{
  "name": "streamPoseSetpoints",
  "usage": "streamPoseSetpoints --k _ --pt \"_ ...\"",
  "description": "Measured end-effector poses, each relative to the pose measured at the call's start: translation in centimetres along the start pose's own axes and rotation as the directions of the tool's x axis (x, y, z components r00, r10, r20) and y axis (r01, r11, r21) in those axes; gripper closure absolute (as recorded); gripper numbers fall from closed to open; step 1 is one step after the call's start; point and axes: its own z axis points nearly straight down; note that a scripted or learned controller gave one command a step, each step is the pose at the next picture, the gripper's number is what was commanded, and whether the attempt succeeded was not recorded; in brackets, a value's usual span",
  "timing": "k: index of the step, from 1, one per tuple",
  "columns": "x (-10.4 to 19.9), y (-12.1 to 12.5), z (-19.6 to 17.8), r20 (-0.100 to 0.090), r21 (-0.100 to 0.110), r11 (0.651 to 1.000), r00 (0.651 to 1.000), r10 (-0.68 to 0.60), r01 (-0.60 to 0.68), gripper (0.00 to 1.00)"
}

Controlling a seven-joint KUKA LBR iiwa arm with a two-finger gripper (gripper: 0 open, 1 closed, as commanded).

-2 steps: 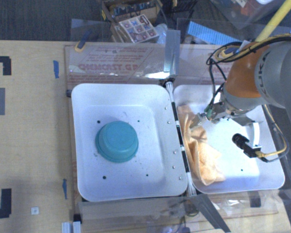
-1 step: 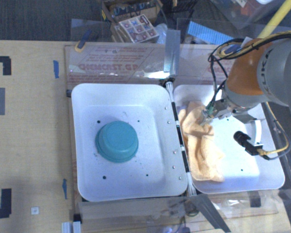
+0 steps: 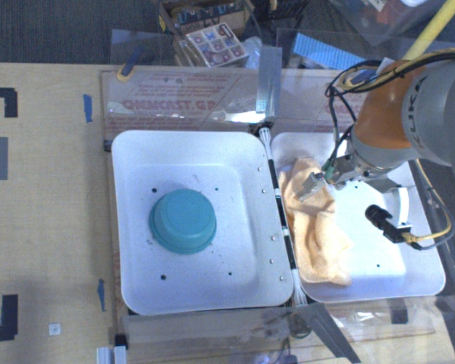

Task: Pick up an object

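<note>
Tool (image 3: 312,184) tip presses into the yellow cloth (image 3: 316,230) in the right bin (image 3: 425,279); its opening I cannot tell

Arm: we see the grey arm (image 3: 432,120) with its orange band (image 3: 383,120) reaching in from the right, over the right bin.
Gripper: we see the gripper (image 3: 316,184) low over the top part of the yellow cloth. We cannot tell if it is touching the cloth.
Yellow cloth: we see the yellow cloth (image 3: 316,230) lying crumpled along the left side of the right bin (image 3: 417,279).
Left bin: we see the left bin (image 3: 136,279), white, just beside the right one.
Bowl: we see a blue-green bowl (image 3: 183,220) sitting upside down in the left bin.
Bench: we see both bins on a pale wood bench (image 3: 38,226).
</note>
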Motion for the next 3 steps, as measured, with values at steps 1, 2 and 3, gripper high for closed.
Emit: streamPoseSetpoints --k 1,2,3 --pt "-0.8 1.3 1.2 -0.002 0.008 0.997 0.997 0.079 -0.079 0.00" --pt "-0.8 1.5 0.0 -0.001 0.001 0.997 0.997 0.077 -0.077 1.00" --pt "-0.8 1.5 0.0 -0.001 0.002 0.997 0.997 0.077 -0.077 0.00"
